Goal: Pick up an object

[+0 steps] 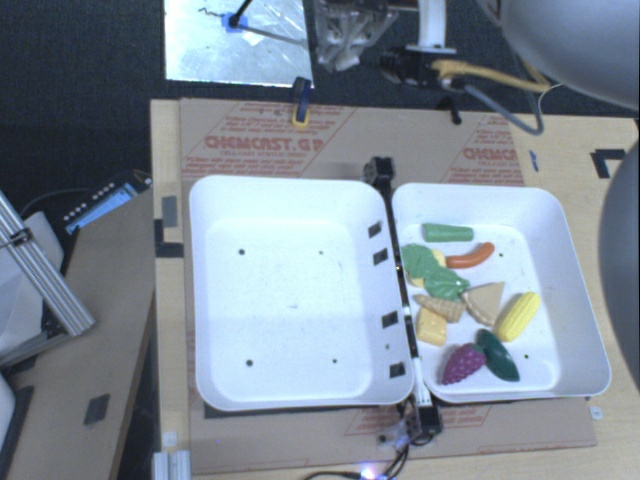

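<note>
Toy food: a tight cluster in the right bin (560, 228); corn cob (517, 315), purple grapes (462, 363), orange carrot (469, 257) and green pieces touching or overlapping.
Left bin (290, 288): beside it, sharing the middle wall.
Gripper (340, 38): high behind the bins, well apart from the toys; open or closed, I cannot tell.
Risk: crowding could make a descent nudge neighbours or close on 2 pieces; rounded corn may slip.

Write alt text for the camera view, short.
Two shallow white bins sit side by side on a bench; the right bin holds a cluster of toy foods, including corn, purple grapes, an orange carrot and green pieces. The left bin lies beside it. The gripper hangs above the bench's far edge, away from the toys.
</note>
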